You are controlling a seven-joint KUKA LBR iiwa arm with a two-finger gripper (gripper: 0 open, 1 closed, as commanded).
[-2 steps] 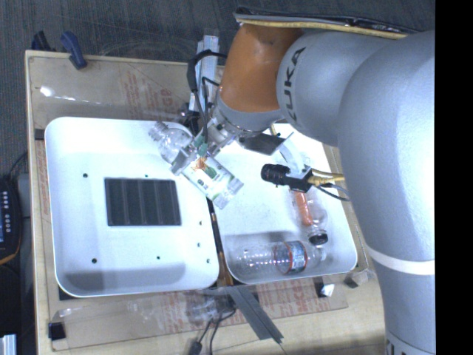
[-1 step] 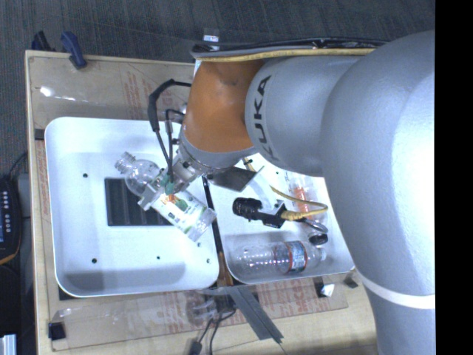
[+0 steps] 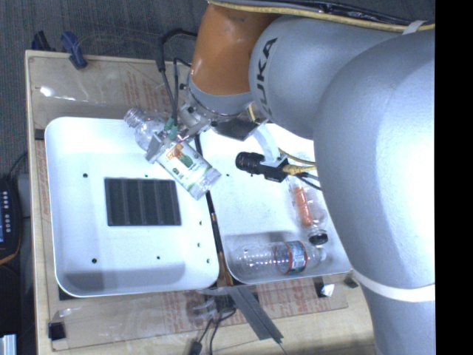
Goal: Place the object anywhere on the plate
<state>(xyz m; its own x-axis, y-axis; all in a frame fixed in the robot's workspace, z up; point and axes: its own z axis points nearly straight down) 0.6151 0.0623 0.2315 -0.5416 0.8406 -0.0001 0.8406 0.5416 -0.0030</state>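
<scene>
A pale tabletop (image 3: 44, 72) under scuffed clear sheeting carries two shallow white bins side by side. The tool (image 3: 171, 135) hangs over the far right corner of the left bin (image 3: 59, 146), close to the seam with the right bin (image 3: 244, 213).

It appears closed on a clear labelled bottle (image 3: 188, 167). Grey fingers (image 3: 157, 151) cross the bottle's shoulder, with the cap end poking out up-left of the tool and the labelled body slanting away down-right, out over the seam between the bins.

The plate (image 3: 143, 202) is a dark ribbed rectangle lying flat on the left bin's floor, down and a little left of the tool and apart from the bottle.

Judging by its look, the bottle is thin empty plastic. That would make it very light, smooth and slippery, and springy rather than stiff, so it should dent under a squeeze instead of breaking. The hold sits near the shoulder, where such a bottle is firmest, but it is off-centre, so the long labelled end could swing or slip round in the grip. A hold nearer mid-body would balance better, though the wall gives more there. Being round, the bottle is likely to roll once let go — the plate's ribs may check that if it is set down low.

On the tool's other side, in the right bin, lie a larger clear bottle (image 3: 277, 257) and a small orange-tinted bottle (image 3: 305, 205).
</scene>
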